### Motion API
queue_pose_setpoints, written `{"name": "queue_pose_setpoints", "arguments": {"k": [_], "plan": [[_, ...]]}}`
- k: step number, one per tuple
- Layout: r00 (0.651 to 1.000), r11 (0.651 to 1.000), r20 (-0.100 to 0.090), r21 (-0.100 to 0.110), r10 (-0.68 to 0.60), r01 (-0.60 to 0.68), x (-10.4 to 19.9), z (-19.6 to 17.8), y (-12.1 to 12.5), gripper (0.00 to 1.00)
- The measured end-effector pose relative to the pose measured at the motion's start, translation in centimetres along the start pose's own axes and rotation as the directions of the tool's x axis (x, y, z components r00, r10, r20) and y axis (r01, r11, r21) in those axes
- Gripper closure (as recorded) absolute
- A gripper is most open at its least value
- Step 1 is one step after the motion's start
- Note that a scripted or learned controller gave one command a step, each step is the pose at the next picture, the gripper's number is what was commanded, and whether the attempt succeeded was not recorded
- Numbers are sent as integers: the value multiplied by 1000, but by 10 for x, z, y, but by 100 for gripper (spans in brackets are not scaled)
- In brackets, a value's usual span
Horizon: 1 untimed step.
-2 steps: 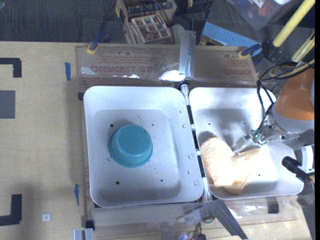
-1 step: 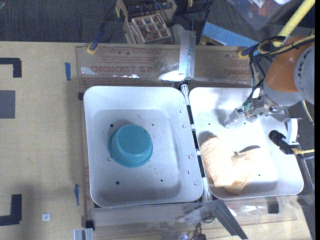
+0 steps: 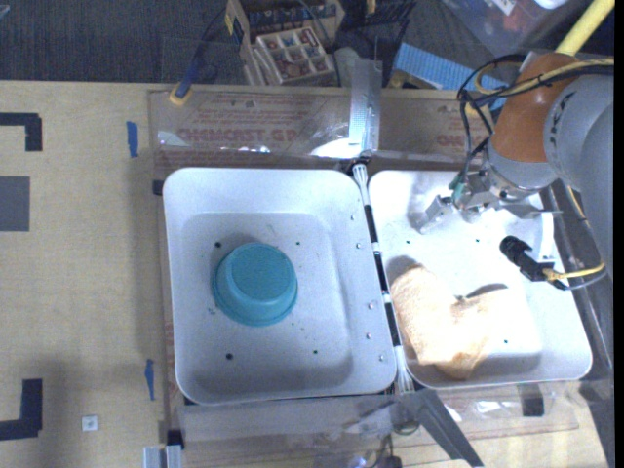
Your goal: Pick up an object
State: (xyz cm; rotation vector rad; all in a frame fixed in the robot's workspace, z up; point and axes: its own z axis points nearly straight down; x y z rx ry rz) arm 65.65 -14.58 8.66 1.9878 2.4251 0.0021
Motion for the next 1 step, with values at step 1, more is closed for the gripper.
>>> {"name": "queue_pose_setpoints", "arguments": {"k": [1], "plan": [[994,994,1,0,110,-110,-80,-54,-4,0]]}}
